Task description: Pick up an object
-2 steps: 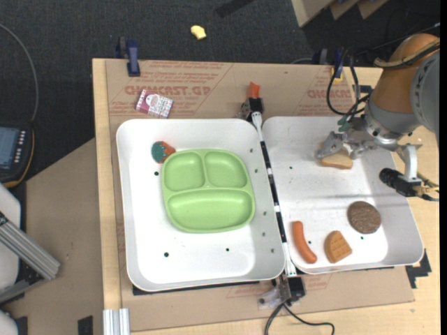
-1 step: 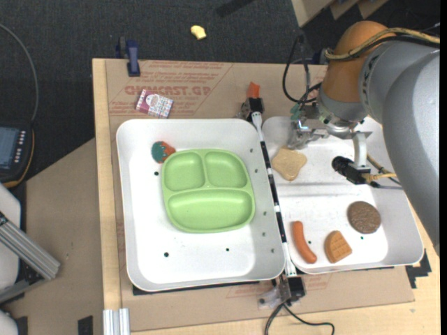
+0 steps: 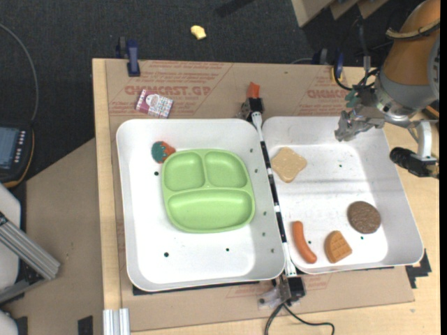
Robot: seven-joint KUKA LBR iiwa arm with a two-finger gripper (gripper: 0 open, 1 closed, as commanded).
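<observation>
Hovering over the far right corner of the right bin [image 3: 391, 187], the pincer [image 3: 347, 132] hangs from the grey arm [image 3: 408, 54] with its orange band, and from this slanted view I cannot tell its state; nothing shows pinched in it.

Down in that right bin, four pieces to choose from. A pale tan bread-shaped piece [image 3: 288, 165] lies near the bin's left wall, toward the far end. A round brown patty [image 3: 364, 217] sits toward the right side, well apart from the pincer. At the near end, an orange sausage [image 3: 303, 242] lies at a slant, and just beside it on the right sits a small orange waffle-like piece [image 3: 337, 246]. All four rest flat on the white floor, none of them touching the pincer.

Over in the left bin [image 3: 140, 243], a green divided plate [image 3: 207, 189] with three compartments takes up the middle. Tucked at its far left corner, touching or very nearly so, is a small round red and teal object [image 3: 162, 151].

Both bins sit side by side on the brown worktop [image 3: 112, 187], clipped together along the centre seam. A small pink and white packet [image 3: 154, 103] lies on the worktop beyond the left bin.
</observation>
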